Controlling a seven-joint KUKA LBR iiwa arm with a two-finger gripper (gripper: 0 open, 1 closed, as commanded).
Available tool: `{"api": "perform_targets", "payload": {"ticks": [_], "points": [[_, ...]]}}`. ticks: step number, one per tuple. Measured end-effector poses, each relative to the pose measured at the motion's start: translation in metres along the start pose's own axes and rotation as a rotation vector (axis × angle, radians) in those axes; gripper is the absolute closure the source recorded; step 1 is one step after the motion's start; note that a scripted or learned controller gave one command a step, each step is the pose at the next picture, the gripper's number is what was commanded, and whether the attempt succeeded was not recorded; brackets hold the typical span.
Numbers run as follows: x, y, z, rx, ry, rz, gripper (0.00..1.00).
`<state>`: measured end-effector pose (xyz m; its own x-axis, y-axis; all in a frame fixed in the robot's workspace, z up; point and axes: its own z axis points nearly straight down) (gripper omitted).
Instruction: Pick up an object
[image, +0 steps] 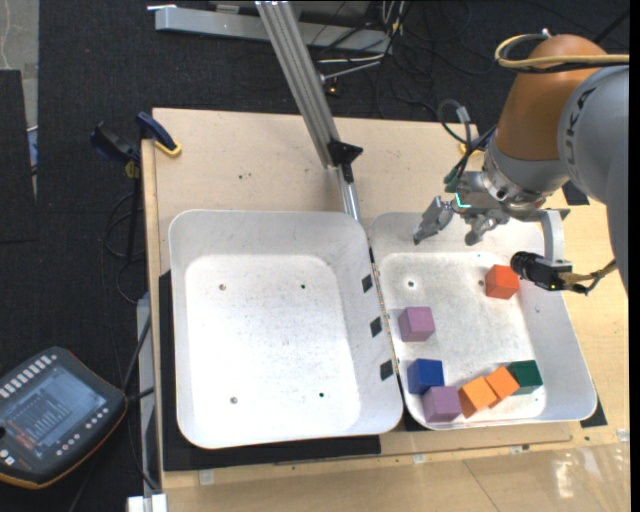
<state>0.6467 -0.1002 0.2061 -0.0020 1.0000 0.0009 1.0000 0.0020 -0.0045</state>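
A grey robot arm with an orange band reaches in from the right, its gripper (452, 228) hanging over the far edge of the right bin (560, 345). The two fingers are spread apart with nothing between them. Just right of the gripper and a little nearer the camera sits an orange block (501, 282). Nearer the camera than the gripper, a purple block (417, 322) lies mid-bin. Further forward along the near wall sit a blue block (425, 374), a second purple block (442, 402), a second orange block (486, 389) and a green block (524, 376), close together. The left bin (190, 300) lies well left of the gripper. A handheld control pad (50, 412) rests far left.
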Motion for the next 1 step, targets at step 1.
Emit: {"api": "perform_targets", "payload": {"ticks": [1], "points": [[0.0000, 0.0005, -0.0025, -0.004, 0.000, 0.000, 0.00]]}}
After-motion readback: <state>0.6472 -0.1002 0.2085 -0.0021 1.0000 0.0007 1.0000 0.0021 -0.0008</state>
